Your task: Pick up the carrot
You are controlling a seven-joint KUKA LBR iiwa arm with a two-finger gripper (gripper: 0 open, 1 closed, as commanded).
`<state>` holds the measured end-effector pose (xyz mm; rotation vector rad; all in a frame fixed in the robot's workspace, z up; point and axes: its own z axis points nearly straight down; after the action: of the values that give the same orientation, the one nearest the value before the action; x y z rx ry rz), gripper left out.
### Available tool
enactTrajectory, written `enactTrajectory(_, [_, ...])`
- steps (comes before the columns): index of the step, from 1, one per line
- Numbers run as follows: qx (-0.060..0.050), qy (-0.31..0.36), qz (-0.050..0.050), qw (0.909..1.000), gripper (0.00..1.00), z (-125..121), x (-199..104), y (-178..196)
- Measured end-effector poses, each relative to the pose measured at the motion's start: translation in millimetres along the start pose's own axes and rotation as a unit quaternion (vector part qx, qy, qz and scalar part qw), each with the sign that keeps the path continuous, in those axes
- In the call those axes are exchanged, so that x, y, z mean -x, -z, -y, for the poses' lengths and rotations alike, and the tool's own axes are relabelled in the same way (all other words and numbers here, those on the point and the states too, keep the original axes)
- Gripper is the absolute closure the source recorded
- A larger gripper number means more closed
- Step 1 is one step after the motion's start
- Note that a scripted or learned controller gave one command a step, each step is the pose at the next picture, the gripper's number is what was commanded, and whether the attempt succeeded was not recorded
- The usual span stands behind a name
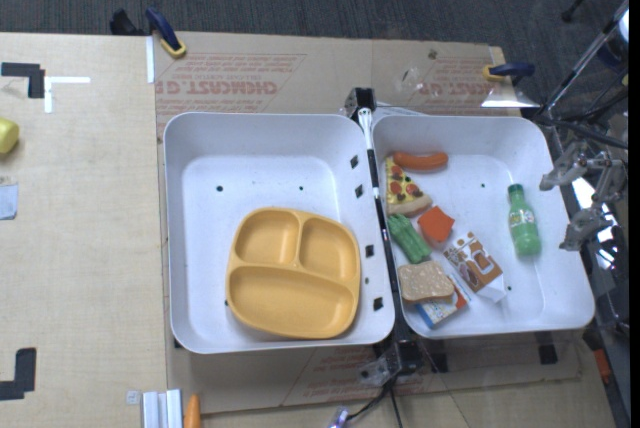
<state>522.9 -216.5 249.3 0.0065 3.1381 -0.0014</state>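
The gripper [585,201] was seen at the right edge of the camera view, just outside the right wall of the right bin [530,301] and raised above the bench. Its metal parts were blurred against the clutter behind them, so whether it was released or clenched could not be told. Nothing was seen to be held by it.

Nearest to it, inside the right bin, a green bottle [521,219] was laid on its side, well apart from the other items. Further in, a small printed carton [475,264] was found near the bin's middle. The carrot [436,226], taken to be the short orange piece, was placed just up and left of that carton, in the left half of the right bin. A green vegetable piece [407,237] was set just beside the carrot, on its left. A pizza slice [402,188] was laid above these, and a reddish sausage [420,159] beyond it, near the back wall. A slice of bread [426,283] was rested toward the front, on top of a blue-edged box [443,312].

In the left bin [190,216], a yellow sectioned plate [295,273] was set near the front right corner. Both bins were supported on a sheet of cardboard [260,76], which was clamped at the back by two blue clamps [165,31]
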Motion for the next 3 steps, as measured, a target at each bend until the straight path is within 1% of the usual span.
enactTrajectory(1, [-0.001,-0.052,0.003,0.9987,0.00,-85,-20,129])
enactTrajectory(2, [0.000,-0.085,0.000,0.9964,0.00,-191,-16,-6])
enactTrajectory(3, [0.001,-0.104,0.000,0.9946,0.00,-250,-28,-33])
